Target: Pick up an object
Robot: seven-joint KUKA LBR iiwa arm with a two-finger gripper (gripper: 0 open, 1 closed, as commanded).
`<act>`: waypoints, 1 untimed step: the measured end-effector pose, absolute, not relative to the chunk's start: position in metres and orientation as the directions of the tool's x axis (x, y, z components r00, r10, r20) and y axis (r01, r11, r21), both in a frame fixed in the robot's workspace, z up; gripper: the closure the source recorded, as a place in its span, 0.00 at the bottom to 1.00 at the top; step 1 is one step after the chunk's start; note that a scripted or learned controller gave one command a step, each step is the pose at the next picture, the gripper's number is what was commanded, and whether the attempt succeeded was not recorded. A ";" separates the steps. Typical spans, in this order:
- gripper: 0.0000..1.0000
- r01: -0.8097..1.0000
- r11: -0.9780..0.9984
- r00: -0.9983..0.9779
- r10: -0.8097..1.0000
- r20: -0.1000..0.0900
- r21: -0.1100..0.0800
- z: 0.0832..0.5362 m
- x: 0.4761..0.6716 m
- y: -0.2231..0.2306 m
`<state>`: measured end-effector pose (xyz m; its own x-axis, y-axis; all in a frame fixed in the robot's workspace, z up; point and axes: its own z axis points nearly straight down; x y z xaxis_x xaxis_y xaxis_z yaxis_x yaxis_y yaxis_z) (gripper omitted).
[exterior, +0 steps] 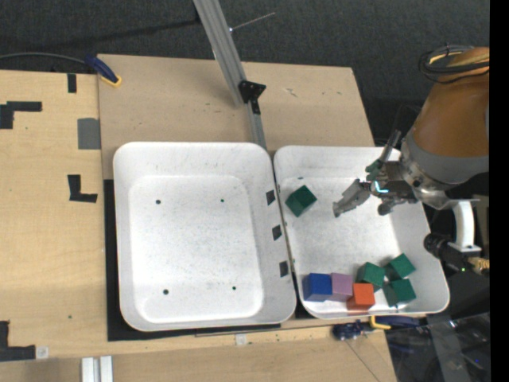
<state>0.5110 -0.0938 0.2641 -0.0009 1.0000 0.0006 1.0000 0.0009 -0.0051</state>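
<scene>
Robot lab: plywood bench [199, 102], two white bins [127, 165], aluminium camera mast [219, 34].

We note a light wooden table [215, 94] as our landmark. Beyond its far edge lies dark grey carpet floor [334, 14]. A grey metal rail [223, 42] slants down from above that floor onto the table, ending at a black clamp [251, 91]. Left of the table a second wooden panel [44, 213] carries black tape marks [75, 188] and a grey patch [89, 132]. A blue-yellow clip [105, 69] sits at the table's far left corner. Even, flat light.
</scene>
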 end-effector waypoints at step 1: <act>0.00 1.000 0.001 -0.001 1.000 0.000 -0.001 0.266 0.512 -0.094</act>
<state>0.5117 -0.0941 0.2660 -0.0012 1.0000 0.0003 1.0000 0.0012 -0.0012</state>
